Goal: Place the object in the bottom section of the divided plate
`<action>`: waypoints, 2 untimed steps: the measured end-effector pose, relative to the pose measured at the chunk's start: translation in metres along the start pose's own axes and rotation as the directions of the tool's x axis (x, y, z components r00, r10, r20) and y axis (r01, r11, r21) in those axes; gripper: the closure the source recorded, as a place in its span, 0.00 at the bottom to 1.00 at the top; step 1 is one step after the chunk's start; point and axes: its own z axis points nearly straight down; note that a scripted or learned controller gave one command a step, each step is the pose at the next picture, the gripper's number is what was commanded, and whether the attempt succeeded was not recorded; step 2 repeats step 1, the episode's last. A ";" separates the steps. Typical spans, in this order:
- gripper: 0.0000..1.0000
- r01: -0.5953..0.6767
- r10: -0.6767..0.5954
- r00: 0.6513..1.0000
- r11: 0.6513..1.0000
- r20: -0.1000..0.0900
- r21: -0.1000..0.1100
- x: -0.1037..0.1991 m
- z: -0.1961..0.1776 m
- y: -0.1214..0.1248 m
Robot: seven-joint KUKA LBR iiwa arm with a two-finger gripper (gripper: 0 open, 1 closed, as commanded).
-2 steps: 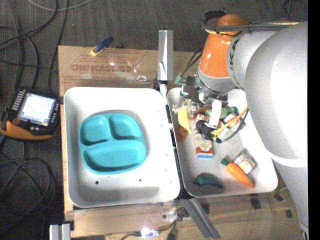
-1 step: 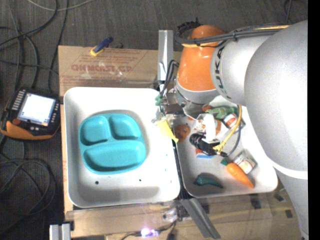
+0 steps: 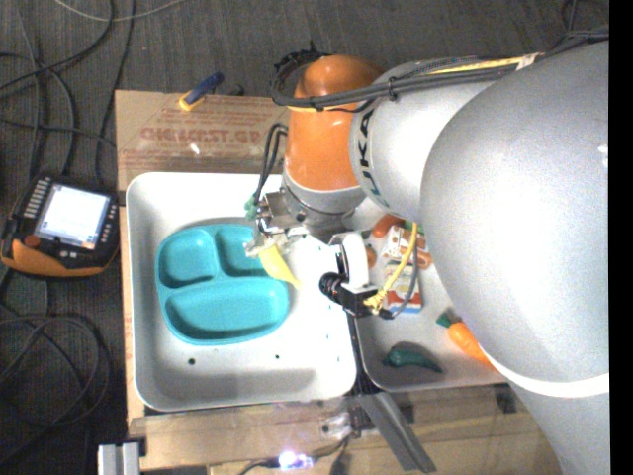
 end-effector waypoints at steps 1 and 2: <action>0.00 -0.001 0.001 1.000 1.000 0.000 0.000 0.000 0.000 0.000; 0.00 -0.001 0.001 1.000 1.000 0.000 0.000 0.000 0.000 0.000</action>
